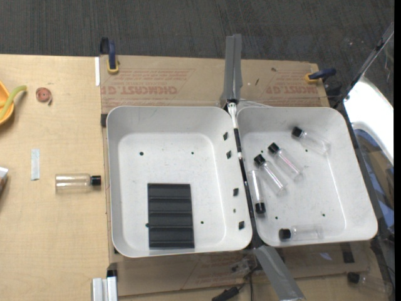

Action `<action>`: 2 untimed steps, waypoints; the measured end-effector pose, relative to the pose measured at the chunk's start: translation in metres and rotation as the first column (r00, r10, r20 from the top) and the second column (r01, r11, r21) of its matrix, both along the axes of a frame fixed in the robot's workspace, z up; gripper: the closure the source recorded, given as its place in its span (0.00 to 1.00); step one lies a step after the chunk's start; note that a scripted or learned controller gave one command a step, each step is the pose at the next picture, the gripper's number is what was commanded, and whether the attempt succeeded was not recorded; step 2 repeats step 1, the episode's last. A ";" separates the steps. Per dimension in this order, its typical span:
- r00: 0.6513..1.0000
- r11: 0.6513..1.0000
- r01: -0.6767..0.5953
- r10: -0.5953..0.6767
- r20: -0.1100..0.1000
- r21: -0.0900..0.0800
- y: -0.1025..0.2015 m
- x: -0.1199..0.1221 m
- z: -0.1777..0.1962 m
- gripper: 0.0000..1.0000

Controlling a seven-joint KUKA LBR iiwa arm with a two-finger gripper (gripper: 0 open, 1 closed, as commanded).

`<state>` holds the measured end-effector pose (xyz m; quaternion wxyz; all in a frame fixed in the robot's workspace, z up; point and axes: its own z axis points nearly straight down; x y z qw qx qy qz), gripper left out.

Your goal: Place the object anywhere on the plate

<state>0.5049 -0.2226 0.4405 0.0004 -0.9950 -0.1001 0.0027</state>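
Black ridged plate (pixel 170 216) (left bin (pixel 125 125)) | 5 vials (pixel 270 174) right bin (pixel 351 144) | jaws: cannot tell

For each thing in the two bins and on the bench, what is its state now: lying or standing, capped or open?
Vial at back right: lying, black cap on.
Two middle vials: lying side by side, capped.
Vial by divider: lying along the left wall, capped.
Front vial: lying, capped.
Black ridged plate: flat in the left bin, nothing on it.
Vial on bench: lying, capped.

Wooden bench (pixel 50 243), two white bins (pixel 119 187), cardboard sheet (pixel 163 83), clear vial (pixel 76 181)
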 end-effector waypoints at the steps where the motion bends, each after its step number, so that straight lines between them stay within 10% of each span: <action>1: 1.000 1.000 -0.013 0.013 -0.001 -0.001 0.040 0.040 -0.001 0.00; 2: 1.000 1.000 -0.013 0.013 -0.001 -0.001 0.040 0.040 -0.001 0.00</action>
